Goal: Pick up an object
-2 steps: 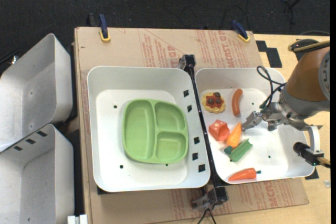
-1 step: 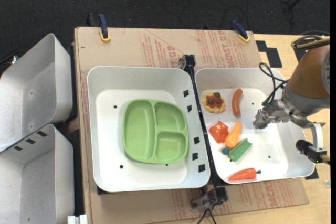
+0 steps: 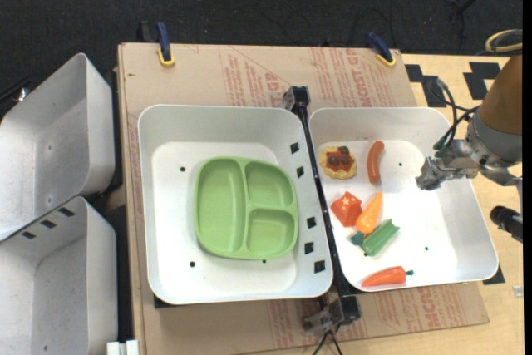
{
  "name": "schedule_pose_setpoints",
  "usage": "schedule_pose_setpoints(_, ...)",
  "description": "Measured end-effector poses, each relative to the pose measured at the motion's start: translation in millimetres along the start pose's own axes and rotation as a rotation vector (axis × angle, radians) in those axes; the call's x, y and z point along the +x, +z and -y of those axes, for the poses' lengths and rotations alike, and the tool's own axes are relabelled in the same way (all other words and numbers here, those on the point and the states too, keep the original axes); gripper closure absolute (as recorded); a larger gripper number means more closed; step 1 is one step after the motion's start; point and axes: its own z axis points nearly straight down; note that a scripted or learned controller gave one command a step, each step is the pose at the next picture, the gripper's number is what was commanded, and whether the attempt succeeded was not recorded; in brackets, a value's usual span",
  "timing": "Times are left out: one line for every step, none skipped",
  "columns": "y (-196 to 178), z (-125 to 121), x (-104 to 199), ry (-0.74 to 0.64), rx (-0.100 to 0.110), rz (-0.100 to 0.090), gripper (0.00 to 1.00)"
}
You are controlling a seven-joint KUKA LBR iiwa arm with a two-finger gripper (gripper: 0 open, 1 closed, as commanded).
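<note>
White shallow bins, two, side by side on a brown board over the table.

Left bin [image 3: 158,204]: one green divided plate [image 3: 247,208], three compartments, lying flat near the middle.

Right bin [image 3: 465,245]: toy food items, grouped in its left half.
- Small tart [image 3: 339,162] with red and dark topping, upper left, close to the divider between the bins.
- Red-orange sausage [image 3: 376,160], lying lengthwise just beside the tart on its right.
- Red pepper piece [image 3: 346,207], below the tart.
- Orange carrot [image 3: 370,214], tilted, touching the red pepper piece on its right.
- Green vegetable [image 3: 378,237], dark and light green, just below the carrot.
- Red chilli [image 3: 385,276] with green stem, lying flat near the front edge, apart from the others.

Arm: grey with orange band, entering from the right. Pincer [image 3: 434,174] sits over the upper right part of the right bin, near its right wall, well apart from the food items. Whether its tips are apart or together cannot be told; nothing seen between them.

Spare white bins [image 3: 50,145] stacked off the table at far left.
</note>
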Motion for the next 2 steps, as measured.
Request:
schedule_pose_setpoints(-61,-6,7,-0.002,-0.003,0.001,1.0)
schedule_pose_setpoints(-114,-7,7,-0.002,-0.001,0.0,1.0)
